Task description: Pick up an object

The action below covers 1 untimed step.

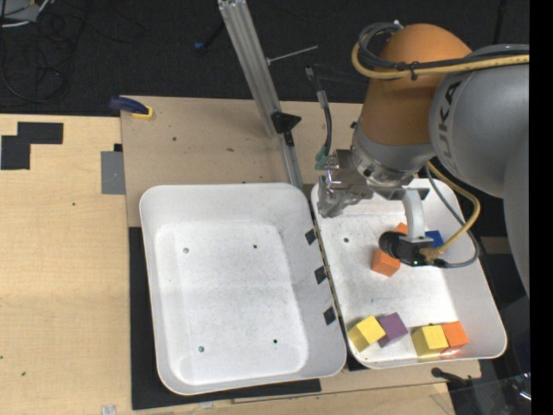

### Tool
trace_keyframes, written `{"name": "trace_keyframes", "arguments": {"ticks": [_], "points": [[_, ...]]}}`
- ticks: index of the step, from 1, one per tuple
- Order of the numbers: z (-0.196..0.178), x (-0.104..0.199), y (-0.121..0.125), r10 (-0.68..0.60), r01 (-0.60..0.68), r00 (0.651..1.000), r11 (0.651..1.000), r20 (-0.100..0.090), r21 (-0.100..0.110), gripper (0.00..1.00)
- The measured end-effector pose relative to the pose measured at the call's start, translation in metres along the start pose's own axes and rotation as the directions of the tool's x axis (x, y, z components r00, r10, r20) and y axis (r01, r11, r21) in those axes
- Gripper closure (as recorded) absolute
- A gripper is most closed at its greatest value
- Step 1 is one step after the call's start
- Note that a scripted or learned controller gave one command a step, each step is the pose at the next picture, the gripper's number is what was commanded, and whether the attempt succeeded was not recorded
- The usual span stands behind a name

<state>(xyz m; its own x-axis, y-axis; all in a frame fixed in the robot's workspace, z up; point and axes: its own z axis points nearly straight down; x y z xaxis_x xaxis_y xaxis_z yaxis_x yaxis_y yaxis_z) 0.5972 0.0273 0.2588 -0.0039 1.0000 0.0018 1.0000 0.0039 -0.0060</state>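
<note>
Orange cube (386,263) lies loose near the middle of the right bin (359,275). You'll see the gripper (333,194) over that bin's far left corner, apart from the cube; you cannot tell whether it stands open or closed. Along the bin's near edge lie a yellow cube (367,331), a purple cube (393,326), a second yellow cube (429,341) and a second orange cube (454,335).
</note>
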Motion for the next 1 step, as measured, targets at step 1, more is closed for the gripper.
{"name": "trace_keyframes", "arguments": {"ticks": [1], "points": [[0.0198, 0.0421, 0.0101, 0.001, -0.001, 1.000, 1.000, 0.001, 0.001, 1.00]]}}
